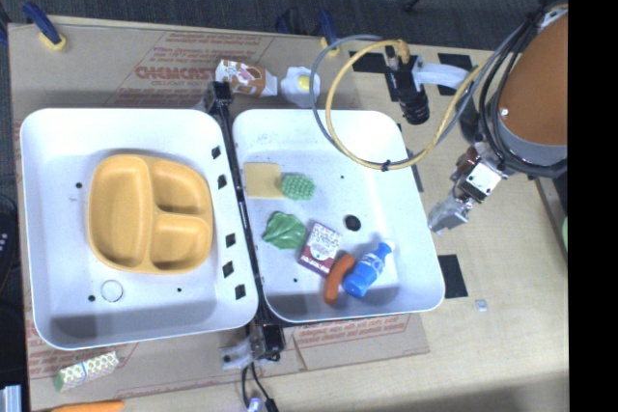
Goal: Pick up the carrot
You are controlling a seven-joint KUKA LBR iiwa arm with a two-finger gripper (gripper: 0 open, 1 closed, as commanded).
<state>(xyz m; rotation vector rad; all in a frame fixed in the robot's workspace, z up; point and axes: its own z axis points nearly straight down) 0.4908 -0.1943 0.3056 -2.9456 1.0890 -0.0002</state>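
- Now the carrot (pixel 335 278) lies in the right bin (pixel 406 207), close to the bin's near wall.
- It is small, orange, with a smooth skin, and it lies at a slant; its lower end looks a little darker.
- A blue bottle (pixel 367 271) with a lighter cap touches the carrot on the side away from the left bin (pixel 39 207).
- A dark red packet (pixel 320 246) lies just beside the carrot, on the far side of it, and may overlap its upper end.
- A green leafy toy (pixel 284 230) is near the carrot, beyond the packet.
- A pale yellow block (pixel 262 178) and a green bumpy piece (pixel 297 186) touch each other, well apart from the carrot, toward the far wall of the bin.
- The left bin holds a yellow divided plate (pixel 150 212).
- The gripper (pixel 448 216) is over the table (pixel 502 323), outside the right bin and well apart from the carrot.
- Whether its fingers are apart or together I cannot tell; nothing is seen between them.
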